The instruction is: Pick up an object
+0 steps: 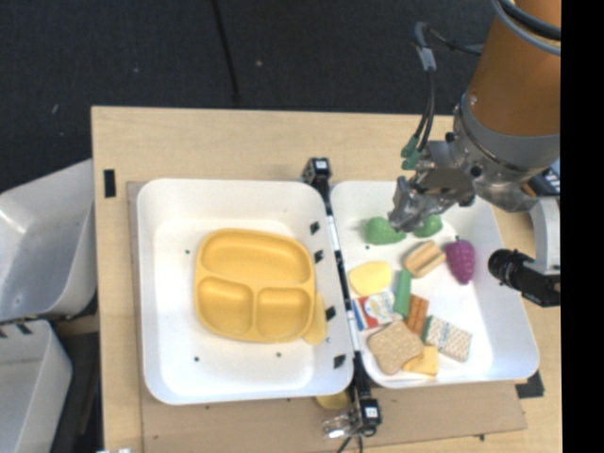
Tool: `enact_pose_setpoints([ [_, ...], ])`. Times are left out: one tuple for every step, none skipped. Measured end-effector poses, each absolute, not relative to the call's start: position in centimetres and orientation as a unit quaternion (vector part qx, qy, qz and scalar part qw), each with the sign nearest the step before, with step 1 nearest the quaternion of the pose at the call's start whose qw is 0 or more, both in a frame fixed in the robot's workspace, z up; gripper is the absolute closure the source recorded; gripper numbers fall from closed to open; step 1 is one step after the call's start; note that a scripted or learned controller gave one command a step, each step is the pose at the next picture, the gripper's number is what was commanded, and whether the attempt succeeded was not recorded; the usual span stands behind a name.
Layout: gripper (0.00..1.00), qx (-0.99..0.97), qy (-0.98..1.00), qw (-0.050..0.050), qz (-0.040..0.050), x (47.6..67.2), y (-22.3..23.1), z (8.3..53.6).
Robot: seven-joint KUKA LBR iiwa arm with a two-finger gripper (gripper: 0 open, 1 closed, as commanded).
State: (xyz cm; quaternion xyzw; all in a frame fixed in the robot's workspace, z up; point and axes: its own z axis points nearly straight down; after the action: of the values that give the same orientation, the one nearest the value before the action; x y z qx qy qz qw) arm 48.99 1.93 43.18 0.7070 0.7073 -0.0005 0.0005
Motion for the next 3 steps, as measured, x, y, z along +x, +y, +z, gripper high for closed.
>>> enact_pose_setpoints([
  [1.00, 0.705, 0.710, 0.004, 0.0049, 49.0, 7.0, 53.5],
  [1.00, 0.709, 0.705, 0.002, 0.0006, 49.0, -0.8, 55.2],
  [1.00, 0.708, 0.706, -0.004, -0.0056, 48.9, -1.8, 40.0],
])
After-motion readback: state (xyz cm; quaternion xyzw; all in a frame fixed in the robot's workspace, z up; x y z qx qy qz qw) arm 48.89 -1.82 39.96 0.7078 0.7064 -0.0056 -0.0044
